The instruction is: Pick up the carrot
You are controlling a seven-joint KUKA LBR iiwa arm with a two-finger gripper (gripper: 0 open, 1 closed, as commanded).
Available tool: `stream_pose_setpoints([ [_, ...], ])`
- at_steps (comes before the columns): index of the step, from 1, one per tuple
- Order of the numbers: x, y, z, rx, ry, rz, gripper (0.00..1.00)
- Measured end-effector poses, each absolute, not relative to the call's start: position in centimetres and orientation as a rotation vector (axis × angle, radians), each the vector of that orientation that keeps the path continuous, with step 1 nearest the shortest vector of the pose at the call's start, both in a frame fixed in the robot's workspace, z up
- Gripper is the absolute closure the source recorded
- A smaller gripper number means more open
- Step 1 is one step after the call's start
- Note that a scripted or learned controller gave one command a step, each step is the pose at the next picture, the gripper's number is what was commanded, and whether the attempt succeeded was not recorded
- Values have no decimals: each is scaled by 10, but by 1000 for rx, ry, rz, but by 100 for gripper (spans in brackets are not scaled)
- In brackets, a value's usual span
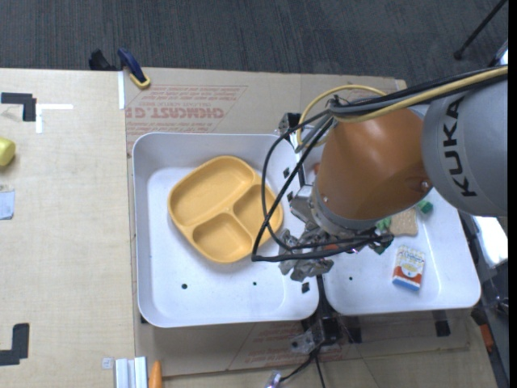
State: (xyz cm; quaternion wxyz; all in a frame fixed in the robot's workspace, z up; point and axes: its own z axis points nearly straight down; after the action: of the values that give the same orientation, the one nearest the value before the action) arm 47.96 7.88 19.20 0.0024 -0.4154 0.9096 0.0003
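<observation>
My gripper [304, 267] hangs low over the ridge where the two white bins meet, near their front edge. It appears as a dark cluster of parts and cables under the wrist. The arm's big orange band [371, 164] and grey body cover most of the right bin's [452, 293] left and middle floor. In the left bin [153, 289] a yellow three-part plate [222, 208] lies just left of the gripper, a short gap away.
A small white carton with orange and blue print [409, 267] lies in the right bin. A tan slice [405, 223] and a green bit [426, 208] peek out beside the arm. A yellow object [5, 152] sits at the bench's far left.
</observation>
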Motion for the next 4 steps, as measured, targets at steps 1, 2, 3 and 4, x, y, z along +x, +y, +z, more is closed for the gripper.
stream_pose_setpoints([
  [1,522,112,97,-1805,2569,4,100],
  [2,622,109,95,-2362,2096,-1,100],
  [3,617,159,124,-2037,2385,4,100],
  [4,618,180,92,-1200,2906,4,100],
])
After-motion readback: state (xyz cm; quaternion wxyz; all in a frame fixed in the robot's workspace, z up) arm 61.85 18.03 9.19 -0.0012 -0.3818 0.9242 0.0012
